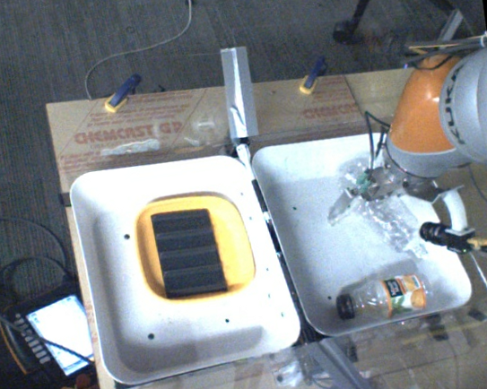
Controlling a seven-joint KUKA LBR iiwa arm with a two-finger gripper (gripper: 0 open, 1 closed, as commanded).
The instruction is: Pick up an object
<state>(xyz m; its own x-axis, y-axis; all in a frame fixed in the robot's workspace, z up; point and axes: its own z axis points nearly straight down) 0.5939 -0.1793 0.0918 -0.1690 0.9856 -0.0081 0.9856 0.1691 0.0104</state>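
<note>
The right bin (pixel 307 252) serves as the landmark here. Along its near wall lies a clear plastic bottle (pixel 381 297) on its side, black cap pointing toward the left bin (pixel 111 281) and an orange label round its middle. Farther back in the same bin, toward its right wall, sits a crumpled piece of clear plastic wrap (pixel 377 205). The arm's orange band (pixel 419 122) and grey wrist hang over the right bin's far right corner, directly above that wrap. The gripper is hidden beneath the wrist, so its state cannot be told. In the left bin rests a yellow tray (pixel 195 246) holding a black ridged block (pixel 189 252), well apart from the bottle.
</note>
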